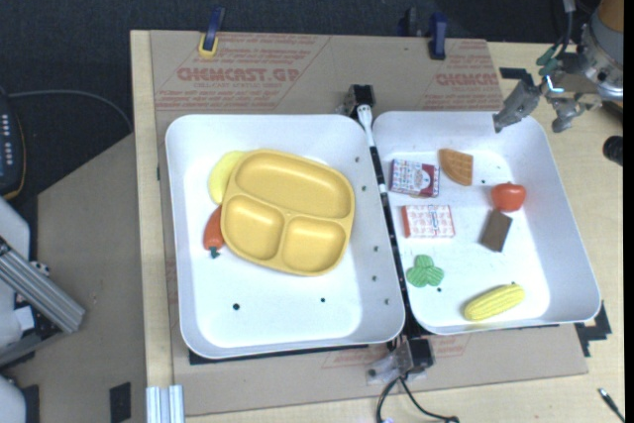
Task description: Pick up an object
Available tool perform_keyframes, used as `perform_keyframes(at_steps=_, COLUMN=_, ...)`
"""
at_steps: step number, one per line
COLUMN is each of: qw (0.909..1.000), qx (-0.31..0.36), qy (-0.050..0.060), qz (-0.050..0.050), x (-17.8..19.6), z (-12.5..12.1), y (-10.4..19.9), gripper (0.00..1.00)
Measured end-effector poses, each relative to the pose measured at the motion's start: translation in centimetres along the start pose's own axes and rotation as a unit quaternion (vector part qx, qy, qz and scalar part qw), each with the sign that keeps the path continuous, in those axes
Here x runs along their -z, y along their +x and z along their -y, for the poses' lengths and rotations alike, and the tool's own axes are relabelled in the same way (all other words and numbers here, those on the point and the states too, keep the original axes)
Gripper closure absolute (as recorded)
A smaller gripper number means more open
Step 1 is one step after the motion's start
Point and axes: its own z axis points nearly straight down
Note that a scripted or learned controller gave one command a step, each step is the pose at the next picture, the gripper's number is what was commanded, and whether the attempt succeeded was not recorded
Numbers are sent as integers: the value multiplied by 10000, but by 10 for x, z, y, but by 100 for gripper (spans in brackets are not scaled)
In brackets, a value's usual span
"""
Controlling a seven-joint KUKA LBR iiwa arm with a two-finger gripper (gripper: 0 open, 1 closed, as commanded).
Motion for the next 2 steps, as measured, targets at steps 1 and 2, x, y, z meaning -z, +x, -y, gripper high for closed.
perform_keyframes(at_steps=1, qw=10000, qx=8, qy=-45, qz=9, x=5, z=-2, y=0, gripper=0)
perform_keyframes(at_steps=2, qw=10000, qx=6, qy=-7, qz=0, x=-59, z=1, y=-2, gripper=0)
